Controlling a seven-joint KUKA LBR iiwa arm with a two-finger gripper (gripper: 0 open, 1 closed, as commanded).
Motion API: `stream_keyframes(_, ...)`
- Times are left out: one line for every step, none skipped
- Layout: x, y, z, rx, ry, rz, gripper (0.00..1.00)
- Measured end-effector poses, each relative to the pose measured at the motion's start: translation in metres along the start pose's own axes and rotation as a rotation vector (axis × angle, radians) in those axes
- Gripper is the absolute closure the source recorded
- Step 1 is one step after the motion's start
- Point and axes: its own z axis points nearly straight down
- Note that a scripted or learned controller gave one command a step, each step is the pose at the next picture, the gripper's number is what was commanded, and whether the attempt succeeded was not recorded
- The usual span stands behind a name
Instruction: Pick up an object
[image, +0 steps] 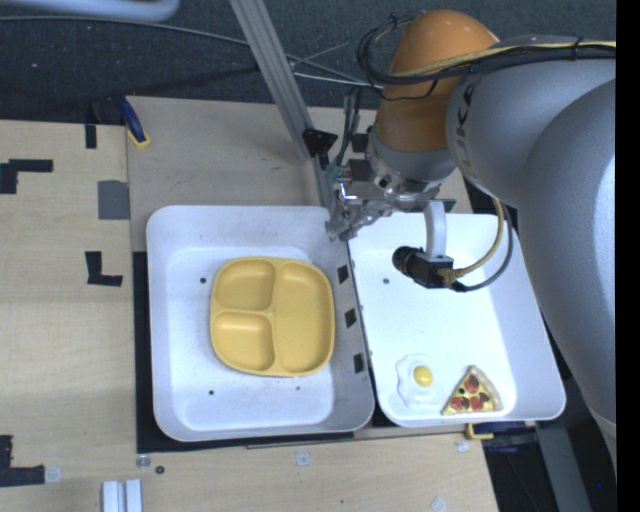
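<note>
The left white bin (180, 300) contains a yellow three-compartment plastic plate (271, 316). The right white bin (500, 320) contains a toy fried egg (417, 378) and a toy pizza slice (472, 392), side by side near its front edge. The pincer (345, 212) hovers above the bins' rear divide; its state cannot be determined.

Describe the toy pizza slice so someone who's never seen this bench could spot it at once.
Look in the right shallow white bin, at its near corner. There lies the small triangular toy pizza slice, tan-crusted with red dots. The white fried-egg toy with a yellow yolk beside it is rounded, not triangular.
</note>
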Motion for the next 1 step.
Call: stream_keyframes(0.0434,-0.0038,0.0141,0.002,0.000,0.001,1.00)
